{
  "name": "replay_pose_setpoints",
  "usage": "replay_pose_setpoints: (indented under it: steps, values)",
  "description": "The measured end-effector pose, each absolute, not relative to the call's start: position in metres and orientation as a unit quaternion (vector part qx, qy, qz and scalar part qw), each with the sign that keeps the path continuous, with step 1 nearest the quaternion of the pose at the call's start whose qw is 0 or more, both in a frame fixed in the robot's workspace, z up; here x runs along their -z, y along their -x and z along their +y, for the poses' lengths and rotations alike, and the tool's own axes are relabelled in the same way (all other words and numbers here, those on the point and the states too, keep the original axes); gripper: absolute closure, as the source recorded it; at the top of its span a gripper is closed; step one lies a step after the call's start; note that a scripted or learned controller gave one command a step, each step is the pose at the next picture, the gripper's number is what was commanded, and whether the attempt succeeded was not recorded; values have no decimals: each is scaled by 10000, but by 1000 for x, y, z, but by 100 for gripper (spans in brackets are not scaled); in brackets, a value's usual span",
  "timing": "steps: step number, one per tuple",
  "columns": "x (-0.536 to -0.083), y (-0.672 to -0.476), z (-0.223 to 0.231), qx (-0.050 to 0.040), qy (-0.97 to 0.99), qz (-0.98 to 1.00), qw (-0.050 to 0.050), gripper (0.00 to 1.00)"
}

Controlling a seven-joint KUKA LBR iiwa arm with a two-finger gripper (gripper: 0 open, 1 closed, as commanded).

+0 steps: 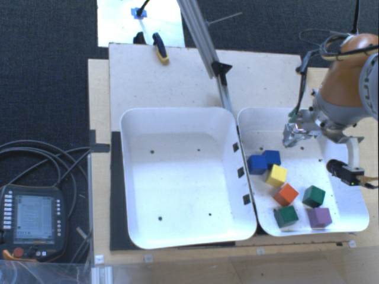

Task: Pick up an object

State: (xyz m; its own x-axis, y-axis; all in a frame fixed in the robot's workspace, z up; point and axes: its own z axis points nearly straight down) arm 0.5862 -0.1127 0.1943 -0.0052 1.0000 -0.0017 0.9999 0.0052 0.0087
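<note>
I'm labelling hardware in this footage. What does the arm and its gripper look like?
The arm is grey with a rounded orange band above the wrist. Thin black cables loop over it. The gripper is small, metallic grey, with a speck of green on it.

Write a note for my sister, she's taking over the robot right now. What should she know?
Gripper: hovering over the right bin, near its far edge; nothing seen between its fingers.
Blocks, all in the right bin: blue, yellow, orange, two green, purple.
Done: nothing picked yet.
Left: lower onto a block, probably the blue one nearest, grip and lift.
</note>
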Motion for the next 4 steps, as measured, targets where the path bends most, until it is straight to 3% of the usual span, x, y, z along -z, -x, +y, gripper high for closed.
replay_pose_setpoints:
  steps: [1,4]
  values:
    - [-226,-588,-113,-16,-7055,7087,24,100]
    - [-243,-569,56,-17,-7028,7114,-5,100]
